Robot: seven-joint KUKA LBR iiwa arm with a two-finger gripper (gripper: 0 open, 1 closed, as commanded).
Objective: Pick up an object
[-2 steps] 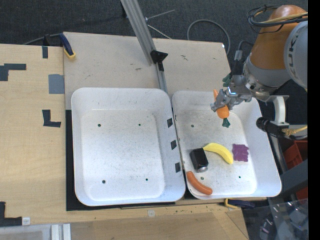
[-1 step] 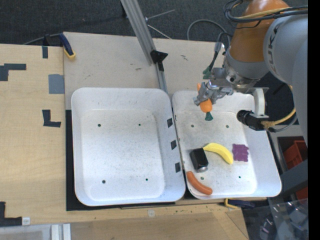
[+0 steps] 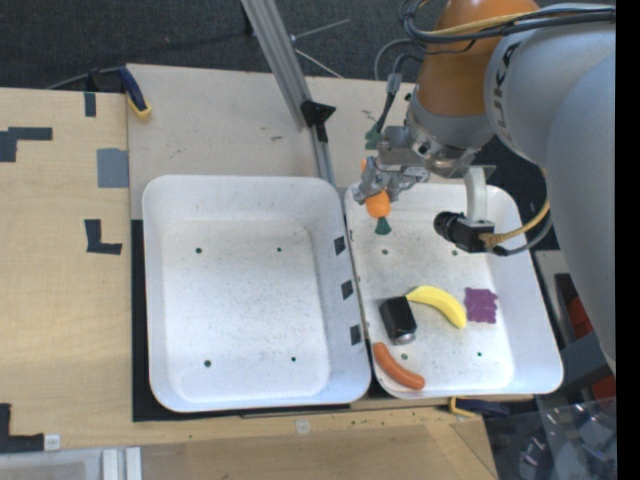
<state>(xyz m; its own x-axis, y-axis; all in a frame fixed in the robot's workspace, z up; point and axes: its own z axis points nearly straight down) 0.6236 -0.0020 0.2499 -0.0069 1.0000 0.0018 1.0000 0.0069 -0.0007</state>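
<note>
The grey arm with its orange band point(image 3: 478, 28) reaches from the right over the far left corner of the right shallow white bin point(image 3: 520, 358). Its gripper point(image 3: 383, 190) has its fingers closed on a small orange carrot-like toy with a green tip point(image 3: 378, 208). Nearer in that bin lie a yellow banana point(image 3: 438, 303), an orange sausage-shaped toy point(image 3: 398, 366), a black block point(image 3: 398, 318) and a purple piece point(image 3: 482, 305).

We see the gripper point(image 3: 383, 190) over the upper left corner of the right bin point(image 3: 530, 368), with a small orange object point(image 3: 377, 205) between its fingers and a green tip point(image 3: 382, 227) hanging just below. Lower in that bin lie a yellow banana point(image 3: 440, 302), a purple piece point(image 3: 482, 305) just to its right, a black block point(image 3: 398, 319) to its left, and an orange sausage point(image 3: 398, 366) near the bottom edge. The left bin point(image 3: 160, 298) sits beside it.
</note>
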